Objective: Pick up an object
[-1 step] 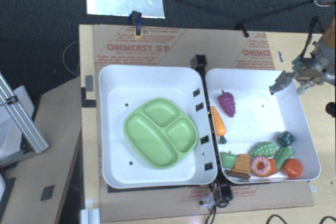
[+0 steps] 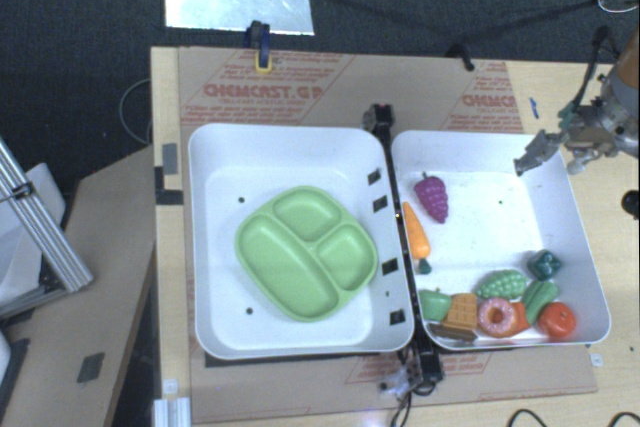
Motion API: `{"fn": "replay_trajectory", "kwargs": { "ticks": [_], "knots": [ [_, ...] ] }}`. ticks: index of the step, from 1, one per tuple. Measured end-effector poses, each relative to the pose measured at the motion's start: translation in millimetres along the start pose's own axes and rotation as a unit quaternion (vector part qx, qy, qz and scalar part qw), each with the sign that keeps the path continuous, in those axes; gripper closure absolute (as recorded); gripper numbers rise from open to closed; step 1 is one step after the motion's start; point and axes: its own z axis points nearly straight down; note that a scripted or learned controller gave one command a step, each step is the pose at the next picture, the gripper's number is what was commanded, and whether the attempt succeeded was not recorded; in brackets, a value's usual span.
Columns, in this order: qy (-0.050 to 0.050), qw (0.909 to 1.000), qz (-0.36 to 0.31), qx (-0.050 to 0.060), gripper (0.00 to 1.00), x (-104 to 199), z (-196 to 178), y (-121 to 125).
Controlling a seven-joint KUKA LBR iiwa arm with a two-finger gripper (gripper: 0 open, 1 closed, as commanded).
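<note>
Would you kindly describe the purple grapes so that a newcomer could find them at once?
Start at the right-hand white bin. The purple grapes lie alone in its upper left part, just above the orange carrot by the divider. They are the bin's one purple item, apart from the pile at its lower edge.

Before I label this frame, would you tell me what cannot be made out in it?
- Gripper, camera view: too small and blurred to judge its fingers.
- Arm, camera view: cut off by the right edge.
- Waffle toy, camera view: the dark piece beneath it is mostly hidden.
- Toy pile by the donut: pieces overlap, outlines unclear.
</note>
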Motion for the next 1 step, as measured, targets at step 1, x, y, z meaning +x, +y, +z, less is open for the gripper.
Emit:
{"fn": "replay_trajectory", "kwargs": {
  "ticks": [1],
  "knots": [
    [0.001, 1.0, -0.001, 0.002, 0.0, 6.7, 53.5, 8.3]
  ]
}}
